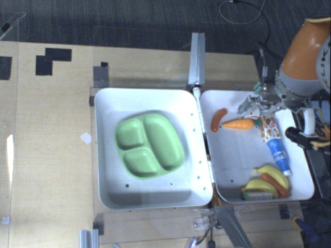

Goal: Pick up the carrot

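From above, the carrot [239, 123] lies on its side in the far part of the right bin [227, 180], tip pointing left, with a red sausage [219, 119] just to its left. The gripper [257, 105] hangs right over the carrot's leafy right end; I cannot tell how it is set or whether it has hold of anything. A green divided tray [149, 145] sits in the left bin [106, 138], and bananas [269, 180] lie in the right bin's near corner.
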Robot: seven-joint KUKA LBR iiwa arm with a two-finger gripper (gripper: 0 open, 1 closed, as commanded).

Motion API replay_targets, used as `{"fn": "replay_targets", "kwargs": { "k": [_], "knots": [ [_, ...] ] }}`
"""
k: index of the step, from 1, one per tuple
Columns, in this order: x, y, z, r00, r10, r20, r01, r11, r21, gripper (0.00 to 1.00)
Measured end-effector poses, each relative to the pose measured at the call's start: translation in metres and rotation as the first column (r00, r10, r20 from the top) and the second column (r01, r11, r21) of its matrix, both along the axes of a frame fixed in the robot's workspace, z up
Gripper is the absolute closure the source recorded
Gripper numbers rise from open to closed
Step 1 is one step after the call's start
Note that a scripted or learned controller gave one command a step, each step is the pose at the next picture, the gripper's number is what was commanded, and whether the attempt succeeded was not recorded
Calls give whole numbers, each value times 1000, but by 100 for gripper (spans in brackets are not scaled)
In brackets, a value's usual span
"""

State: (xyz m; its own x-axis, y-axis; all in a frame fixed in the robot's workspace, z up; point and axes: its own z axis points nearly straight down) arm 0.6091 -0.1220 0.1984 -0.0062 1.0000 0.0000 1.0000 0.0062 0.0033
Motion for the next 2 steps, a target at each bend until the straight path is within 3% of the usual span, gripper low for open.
{"fn": "replay_targets", "kwargs": {
  "k": [1,2],
  "knots": [
    [-1,-4,-108,997,79,3,-79,997,-1,0],
    [48,-33,-114,948,315,-52,-313,949,33,0]
  ]
}}
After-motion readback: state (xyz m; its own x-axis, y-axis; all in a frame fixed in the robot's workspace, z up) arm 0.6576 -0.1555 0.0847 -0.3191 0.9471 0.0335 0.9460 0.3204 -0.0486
